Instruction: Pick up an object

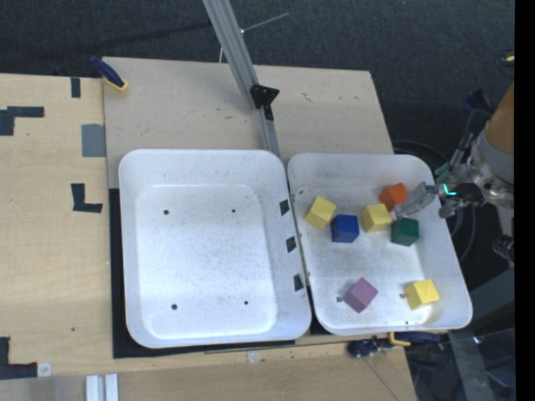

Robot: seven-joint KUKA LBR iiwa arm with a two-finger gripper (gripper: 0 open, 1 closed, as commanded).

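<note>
Reaching in from three o'clock, the gripper (415,199) sits low over the right bin (334,316), its grey fingers slanting toward nine o'clock; whether they are spread or closed I cannot tell, since they blur together at this size, and nothing shows clearly between them. Two blocks lie closest to it: the orange block (393,195) just at its ten o'clock, touching or nearly so, and the green block (405,231) just at its six o'clock. I judge the orange one the likelier target, since the fingertips point about at it. That makes the coming move a matter of a short shift toward nine or ten o'clock and a drop. Both blocks are cubes, so neither has a real long axis; the orange one sits turned a little, its faces running roughly from one to seven o'clock. A yellow block (375,217) lies just beside the orange one at its seven o'clock, and could be nudged. Further toward nine o'clock sit a blue block (344,228) and another yellow block (319,212).
</note>
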